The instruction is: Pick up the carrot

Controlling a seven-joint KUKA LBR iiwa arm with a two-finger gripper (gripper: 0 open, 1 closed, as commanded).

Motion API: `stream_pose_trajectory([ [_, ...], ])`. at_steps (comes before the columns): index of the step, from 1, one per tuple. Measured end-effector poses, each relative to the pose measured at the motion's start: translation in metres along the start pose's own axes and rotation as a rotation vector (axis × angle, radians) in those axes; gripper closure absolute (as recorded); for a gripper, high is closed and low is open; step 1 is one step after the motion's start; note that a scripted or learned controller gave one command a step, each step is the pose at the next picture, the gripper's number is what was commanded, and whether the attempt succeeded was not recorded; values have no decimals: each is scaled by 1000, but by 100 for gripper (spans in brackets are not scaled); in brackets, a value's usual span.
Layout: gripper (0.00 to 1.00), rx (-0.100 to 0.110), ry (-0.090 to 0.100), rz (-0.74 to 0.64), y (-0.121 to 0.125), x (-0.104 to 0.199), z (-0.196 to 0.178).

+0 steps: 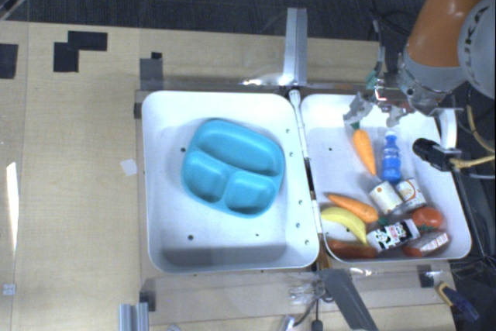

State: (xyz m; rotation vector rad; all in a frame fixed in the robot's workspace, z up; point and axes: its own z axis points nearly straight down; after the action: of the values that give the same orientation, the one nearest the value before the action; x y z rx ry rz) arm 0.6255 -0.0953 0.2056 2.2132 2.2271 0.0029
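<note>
Just below the open, empty tool (373, 111), the carrot (364, 150) lies in the right bin (329, 108), not yet grasped or lifted.

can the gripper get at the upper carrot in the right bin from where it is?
Probably yes. The gripper hangs open just above the carrot, nothing lies between them, and the blue bottle beside it leaves a small gap.

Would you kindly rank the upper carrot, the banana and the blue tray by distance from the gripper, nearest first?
From the gripper:
1. Upper carrot, right bin, just below the gripper.
2. Banana, right bin, lower left area.
3. Blue tray, left bin.
</note>
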Motion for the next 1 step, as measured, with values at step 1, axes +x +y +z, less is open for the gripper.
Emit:
stream_pose_trajectory([
  [1,0,-4,-1,-45,10,-45,113],
])
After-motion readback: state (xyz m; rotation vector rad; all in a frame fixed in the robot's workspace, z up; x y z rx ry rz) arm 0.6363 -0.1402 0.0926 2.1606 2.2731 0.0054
